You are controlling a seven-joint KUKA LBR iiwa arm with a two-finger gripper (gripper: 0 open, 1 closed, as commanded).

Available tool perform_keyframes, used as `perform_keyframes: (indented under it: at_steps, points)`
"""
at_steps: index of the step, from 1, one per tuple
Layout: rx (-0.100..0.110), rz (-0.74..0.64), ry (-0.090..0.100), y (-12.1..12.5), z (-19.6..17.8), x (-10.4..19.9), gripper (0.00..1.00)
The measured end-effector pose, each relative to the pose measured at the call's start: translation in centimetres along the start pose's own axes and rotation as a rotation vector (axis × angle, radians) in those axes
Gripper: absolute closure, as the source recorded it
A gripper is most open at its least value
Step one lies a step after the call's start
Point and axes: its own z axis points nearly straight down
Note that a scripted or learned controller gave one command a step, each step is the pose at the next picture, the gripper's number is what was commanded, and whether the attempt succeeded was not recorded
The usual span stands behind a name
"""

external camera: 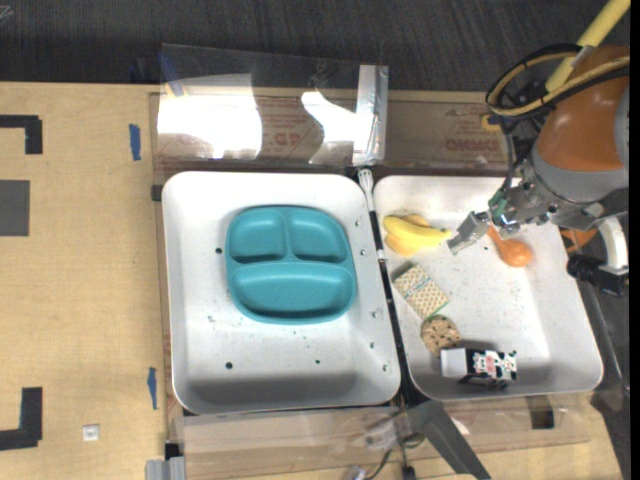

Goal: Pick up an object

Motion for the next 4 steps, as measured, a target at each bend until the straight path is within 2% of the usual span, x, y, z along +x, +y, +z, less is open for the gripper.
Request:
perform_keyframes:
  at_steps: [1,2,3,4]
  points:
    - [-0.006,0.234,0.0,-0.1,9.1,1.2,0.0]
    - [-0.008,0.051,-0.002,4.5,9.1,2.5,0.0]
    - [-0.014,0.051,-0.005,4.7,7.9,2.5,1.0]
    - [0.0,-0.005,-0.001,7.5,3.7,6.5,1.0]
